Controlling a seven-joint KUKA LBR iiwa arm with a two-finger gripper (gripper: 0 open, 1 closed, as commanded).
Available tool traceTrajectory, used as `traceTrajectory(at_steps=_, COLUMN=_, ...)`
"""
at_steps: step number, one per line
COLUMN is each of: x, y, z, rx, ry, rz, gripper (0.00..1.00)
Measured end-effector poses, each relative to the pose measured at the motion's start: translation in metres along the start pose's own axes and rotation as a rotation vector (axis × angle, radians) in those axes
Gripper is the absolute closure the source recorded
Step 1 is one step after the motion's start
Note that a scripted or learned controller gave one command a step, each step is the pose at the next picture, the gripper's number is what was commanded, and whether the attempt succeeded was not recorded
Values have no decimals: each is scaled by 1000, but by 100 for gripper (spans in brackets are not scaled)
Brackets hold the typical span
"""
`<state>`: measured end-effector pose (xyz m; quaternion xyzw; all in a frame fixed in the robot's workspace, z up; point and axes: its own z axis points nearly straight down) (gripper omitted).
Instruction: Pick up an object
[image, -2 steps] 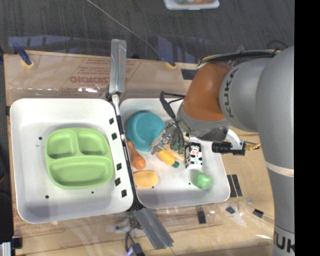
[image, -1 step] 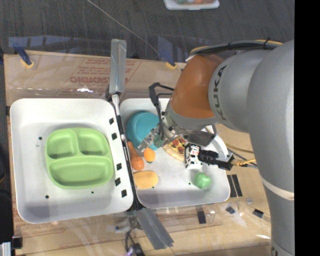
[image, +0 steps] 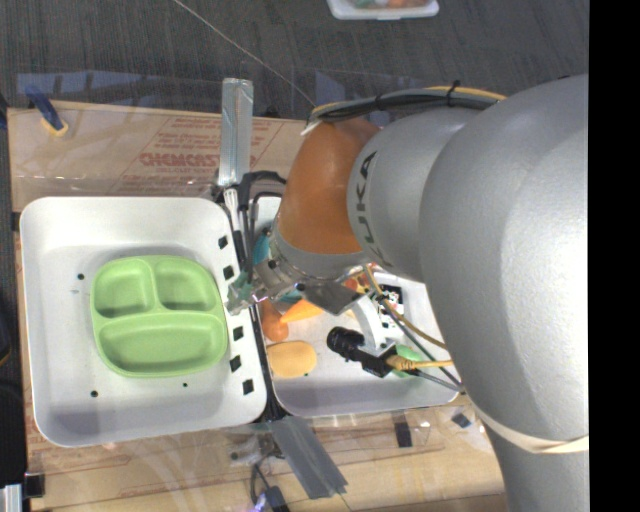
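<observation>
The grey arm with its orange band reaches down into the right bin and covers most of it. The gripper sits low at that bin's left wall, its lower end hidden among the arm's parts. Just below it lie an orange piece and a rounded yellow-tan object on the bin floor. Another orange bit peeks out beside the wrist. Nothing is visibly held.
The left bin holds a green divided plate. A black fitting with cables hangs off the wrist over the right bin. A metal divider post stands between the bins at the back.
</observation>
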<state>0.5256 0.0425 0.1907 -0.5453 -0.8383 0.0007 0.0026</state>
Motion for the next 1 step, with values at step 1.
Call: traceTrajectory(at_steps=1, x=-32, y=-68, z=-1, rx=0, ry=-3, rz=-242, gripper=100)
